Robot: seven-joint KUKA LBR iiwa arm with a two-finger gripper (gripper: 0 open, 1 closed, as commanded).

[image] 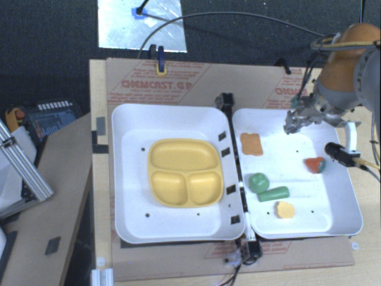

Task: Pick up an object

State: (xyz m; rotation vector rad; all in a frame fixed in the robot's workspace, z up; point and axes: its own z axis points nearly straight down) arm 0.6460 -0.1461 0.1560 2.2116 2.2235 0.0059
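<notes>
Gripper (293, 124) hovers over the back of the right bin (333, 228), nothing between its fingers; can't tell how wide they stand. Closest candidate is the orange piece (252, 144), lying flat just left of it near the divider. Looks like light, stiff toy food, thin and low, so probably best pinched across its narrow width. Green pieces (265, 186), the yellow bit (286, 210) and a red piece (315, 164) sit nearer the front. Yellow tray (181, 171) fills the left bin (128, 219).

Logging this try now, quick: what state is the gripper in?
Gripper: cannot be told; it hangs over the far edge of the right bin, with nothing seen in it.
</notes>
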